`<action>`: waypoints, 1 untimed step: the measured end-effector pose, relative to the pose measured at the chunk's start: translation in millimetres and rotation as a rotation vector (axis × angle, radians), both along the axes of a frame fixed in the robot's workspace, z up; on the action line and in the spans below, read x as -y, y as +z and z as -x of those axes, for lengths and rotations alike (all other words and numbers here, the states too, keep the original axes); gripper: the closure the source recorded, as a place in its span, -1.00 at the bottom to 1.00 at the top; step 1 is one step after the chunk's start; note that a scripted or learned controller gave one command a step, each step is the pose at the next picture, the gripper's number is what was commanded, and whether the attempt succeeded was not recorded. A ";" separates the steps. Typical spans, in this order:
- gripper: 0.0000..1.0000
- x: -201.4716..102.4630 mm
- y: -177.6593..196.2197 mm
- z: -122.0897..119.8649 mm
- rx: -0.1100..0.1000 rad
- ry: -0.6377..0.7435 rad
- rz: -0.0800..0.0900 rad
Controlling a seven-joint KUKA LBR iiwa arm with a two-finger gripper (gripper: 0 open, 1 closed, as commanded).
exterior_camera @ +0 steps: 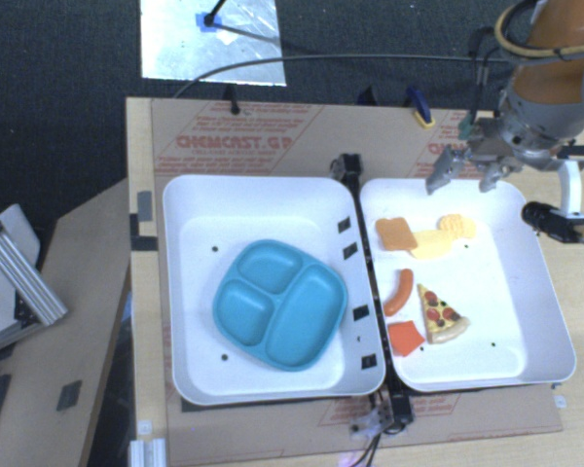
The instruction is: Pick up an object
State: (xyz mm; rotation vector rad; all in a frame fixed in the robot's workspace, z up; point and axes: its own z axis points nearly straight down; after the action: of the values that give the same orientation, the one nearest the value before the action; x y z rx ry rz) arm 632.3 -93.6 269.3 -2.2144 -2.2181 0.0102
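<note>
Fingers (464, 171) spread wide, nothing betw. them; toast slice (395, 233) below-left, well apart.

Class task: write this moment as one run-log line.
gripper: open, above right bin's far edge | held: nothing | toy foods in right bin | blue tray in left bin

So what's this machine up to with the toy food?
A robot arm reaches in from the right, its tool open and holding nothing, above the far edge of the right bin. That bin holds toy food: toast, a sausage, a pizza slice and a few more bits. The left bin holds a blue tray. Nothing is picked up yet.
</note>
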 end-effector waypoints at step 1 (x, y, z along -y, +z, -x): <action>-1.00 -0.2 7.4 -1.8 0.012 0.002 0.001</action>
State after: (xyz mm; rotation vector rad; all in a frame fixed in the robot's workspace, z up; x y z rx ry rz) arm 634.1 -93.4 276.7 -2.2187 -2.2266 -0.0015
